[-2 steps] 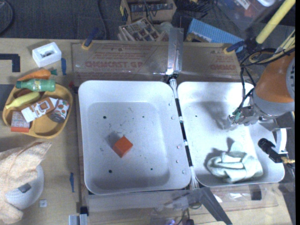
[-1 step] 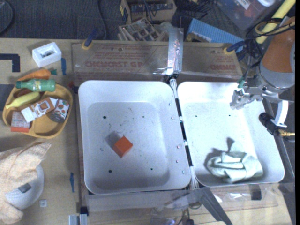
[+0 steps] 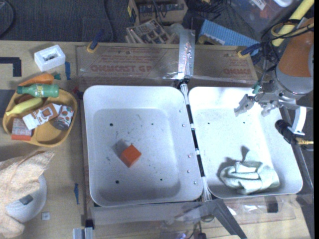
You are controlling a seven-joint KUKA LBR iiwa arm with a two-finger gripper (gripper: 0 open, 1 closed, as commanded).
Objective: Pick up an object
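From above, the gripper (image 3: 254, 105) hangs over the right bin's (image 3: 294, 183) far edge, fingers spread wide, nothing between them. A crumpled white-green cloth (image 3: 248, 176) lies near that bin's front. An orange block (image 3: 131, 155) sits in the left bin (image 3: 94, 103).

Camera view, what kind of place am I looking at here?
Probably a robotics lab bench for grasping trials: a grey robot arm reaches over two white bins holding an orange block and a crumpled cloth, with cables and clamped plastic sheeting behind.
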